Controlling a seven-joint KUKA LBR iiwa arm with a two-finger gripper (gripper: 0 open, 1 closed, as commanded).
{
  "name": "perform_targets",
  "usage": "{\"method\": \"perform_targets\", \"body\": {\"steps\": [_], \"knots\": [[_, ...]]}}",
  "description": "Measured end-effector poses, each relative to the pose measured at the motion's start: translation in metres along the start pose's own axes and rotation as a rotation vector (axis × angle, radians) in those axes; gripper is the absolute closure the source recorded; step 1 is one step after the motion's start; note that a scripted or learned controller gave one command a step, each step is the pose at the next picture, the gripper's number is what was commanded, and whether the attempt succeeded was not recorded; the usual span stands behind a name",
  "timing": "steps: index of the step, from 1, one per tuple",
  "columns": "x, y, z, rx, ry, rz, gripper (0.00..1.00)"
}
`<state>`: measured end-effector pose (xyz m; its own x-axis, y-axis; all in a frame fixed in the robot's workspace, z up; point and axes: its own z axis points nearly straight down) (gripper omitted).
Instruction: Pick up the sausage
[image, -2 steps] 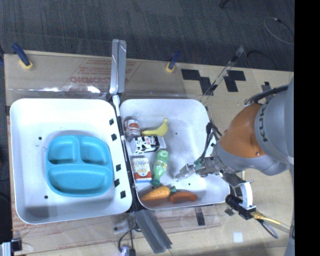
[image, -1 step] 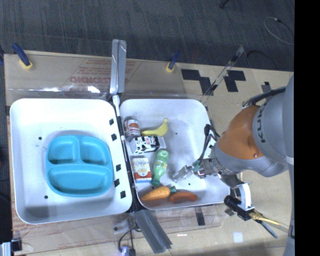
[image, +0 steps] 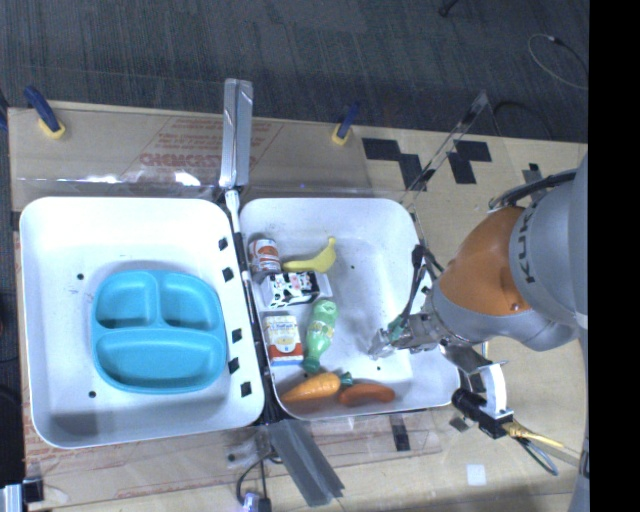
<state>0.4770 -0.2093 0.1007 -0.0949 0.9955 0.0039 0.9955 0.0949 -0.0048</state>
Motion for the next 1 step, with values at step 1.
{"method": "perform_targets", "body": {"steps": [1], "knots": [[0.0000, -0.0002, 0.0004, 0.001, 0.000, 0.000, 0.00]]}}
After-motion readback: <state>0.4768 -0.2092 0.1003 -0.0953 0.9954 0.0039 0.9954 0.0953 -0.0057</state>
